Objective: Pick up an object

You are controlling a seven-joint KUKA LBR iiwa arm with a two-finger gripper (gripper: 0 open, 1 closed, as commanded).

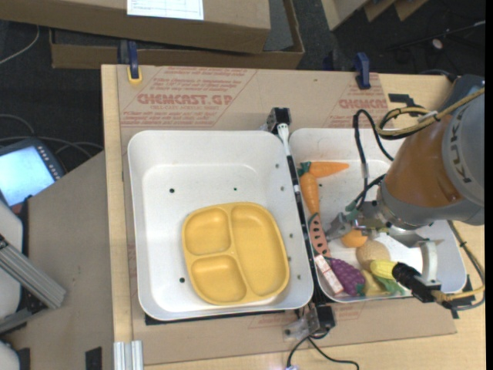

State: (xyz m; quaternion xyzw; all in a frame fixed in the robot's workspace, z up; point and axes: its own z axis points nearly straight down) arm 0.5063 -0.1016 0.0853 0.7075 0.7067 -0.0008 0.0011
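The right bin (pixel 454 280) is being used as the landmark. Inside it the gripper (pixel 348 223) is being lowered over the toy food, with the grey arm (pixel 431 168) reaching in from the right. The metal tip is being seen just beside a small orange fruit (pixel 354 239); whether the tool is apart or together cannot be told, since the wrist is covering it. Nothing is being seen clamped in it.

Items being logged in the right bin: two carrots, one lying at the far end (pixel 327 169) and one along the left wall (pixel 310 193); a red-orange strip piece (pixel 319 239) further down that wall; a purple grape bunch (pixel 347 274) at the near left corner; a tan rounded piece (pixel 373 252) just beyond a corn cob (pixel 383 269).

The left bin (pixel 146 206), touching the right bin's left wall, is being occupied by a yellow divided plate (pixel 231 251).

Handling judgement: the orange fruit is being taken as the likely target. It is probably hollow plastic, light, stiff and smooth, so it is likely to squirt out of a pinch. A grip across its widest part, fingers straddling it from above, is being recommended. Neighbours are crowding it, so finger clearance is looking tight.
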